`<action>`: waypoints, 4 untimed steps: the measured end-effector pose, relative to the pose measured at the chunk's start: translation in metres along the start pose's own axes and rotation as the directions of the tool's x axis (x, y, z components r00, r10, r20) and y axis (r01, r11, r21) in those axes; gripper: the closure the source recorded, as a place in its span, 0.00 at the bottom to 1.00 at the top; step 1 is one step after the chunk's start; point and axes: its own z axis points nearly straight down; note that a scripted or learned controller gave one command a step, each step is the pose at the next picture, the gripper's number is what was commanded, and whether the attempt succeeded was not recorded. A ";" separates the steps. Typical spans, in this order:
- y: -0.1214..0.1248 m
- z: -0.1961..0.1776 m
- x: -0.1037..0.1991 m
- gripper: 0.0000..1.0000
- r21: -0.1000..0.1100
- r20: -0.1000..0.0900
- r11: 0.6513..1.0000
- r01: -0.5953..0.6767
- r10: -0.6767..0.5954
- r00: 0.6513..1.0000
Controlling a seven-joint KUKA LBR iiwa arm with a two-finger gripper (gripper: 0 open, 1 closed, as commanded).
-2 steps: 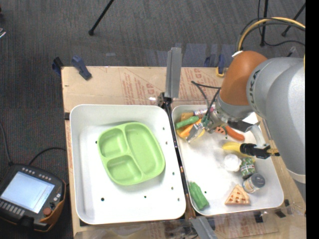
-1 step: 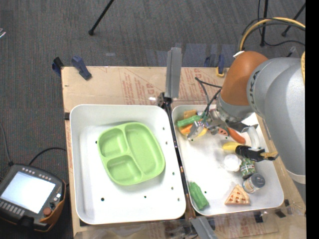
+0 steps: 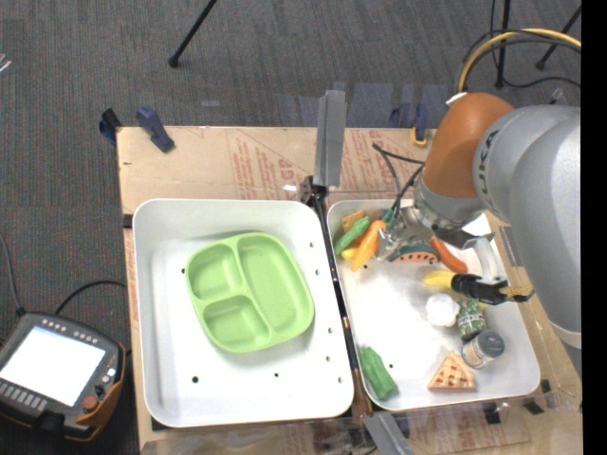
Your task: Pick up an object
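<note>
My gripper (image 3: 390,239) is low in the far left corner of the right bin (image 3: 403,325), under the orange wrist band. It hangs over a heap of toy food: an orange carrot (image 3: 366,245), a green pod (image 3: 348,238), a yellow piece (image 3: 353,220) and a watermelon slice (image 3: 414,252). The gripper's tip is right beside the carrot, and the view does not show whether they touch. Nothing is visibly lifted.
The right bin also holds a red chili (image 3: 448,255), a banana (image 3: 440,278), a white ball (image 3: 441,309), a small dark bottle (image 3: 469,319), a can (image 3: 486,347), a triangular waffle slice (image 3: 452,374) and a green cucumber (image 3: 378,373). A green divided plate (image 3: 250,292) lies in the left bin (image 3: 161,368).
</note>
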 end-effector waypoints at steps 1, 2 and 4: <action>0.000 0.000 0.001 0.00 0.001 0.000 1.000 0.001 -0.001 1.000; -0.076 0.011 -0.042 0.00 -0.002 0.000 1.000 -0.030 0.030 1.000; -0.020 0.000 -0.009 1.00 -0.001 0.002 0.995 -0.101 0.101 0.995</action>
